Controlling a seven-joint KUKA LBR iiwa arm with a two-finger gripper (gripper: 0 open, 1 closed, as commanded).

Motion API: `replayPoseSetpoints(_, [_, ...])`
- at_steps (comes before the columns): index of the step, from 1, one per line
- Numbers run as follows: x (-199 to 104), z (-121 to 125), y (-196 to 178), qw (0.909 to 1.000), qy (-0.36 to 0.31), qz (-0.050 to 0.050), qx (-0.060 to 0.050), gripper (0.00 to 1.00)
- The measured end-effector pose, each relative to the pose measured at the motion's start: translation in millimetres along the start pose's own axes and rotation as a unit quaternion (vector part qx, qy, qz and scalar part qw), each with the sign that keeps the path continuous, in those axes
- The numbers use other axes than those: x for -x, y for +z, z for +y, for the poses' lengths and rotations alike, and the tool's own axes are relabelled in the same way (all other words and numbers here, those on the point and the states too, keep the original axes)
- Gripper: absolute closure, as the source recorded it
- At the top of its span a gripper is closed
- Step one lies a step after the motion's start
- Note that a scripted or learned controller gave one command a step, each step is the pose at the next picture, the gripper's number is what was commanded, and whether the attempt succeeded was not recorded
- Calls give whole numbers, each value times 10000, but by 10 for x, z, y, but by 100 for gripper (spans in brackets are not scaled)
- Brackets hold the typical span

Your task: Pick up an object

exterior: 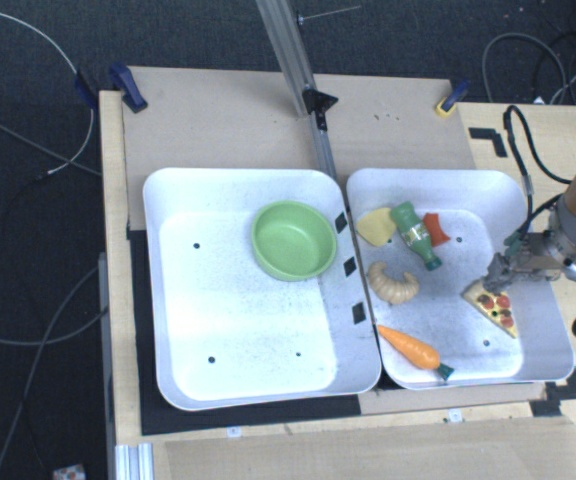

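Beside gripper (495,281), pizza slice (495,308), right bin (543,353)

Two white bins sit side by side on the counter (218,118) — a left bin (178,268) and a right bin (498,193). The left one holds one thing: a green bowl (293,239). The right one holds six things (all toy food, by the look of them) — one green bottle (414,233), one yellow piece (374,227), one small red-orange piece (436,230), one croissant (395,283), one carrot (412,349) and one pizza slice (495,309). One arm, one pincer (499,277).
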State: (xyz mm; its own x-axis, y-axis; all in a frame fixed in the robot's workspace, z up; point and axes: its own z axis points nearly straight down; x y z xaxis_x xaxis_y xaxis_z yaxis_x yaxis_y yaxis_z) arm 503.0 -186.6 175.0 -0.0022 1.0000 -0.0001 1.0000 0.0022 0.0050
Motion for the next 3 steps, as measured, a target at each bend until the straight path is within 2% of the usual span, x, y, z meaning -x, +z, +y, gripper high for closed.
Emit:
replayPoseSetpoints(1, [10,121,-566,10000,2,-2,10,100])
replayPoseSetpoints(2, [9,135,-797,10000,1,-6,3,100])
replayPoseSetpoints(3, [-469,335,-870,10000,-20,5,2,100])
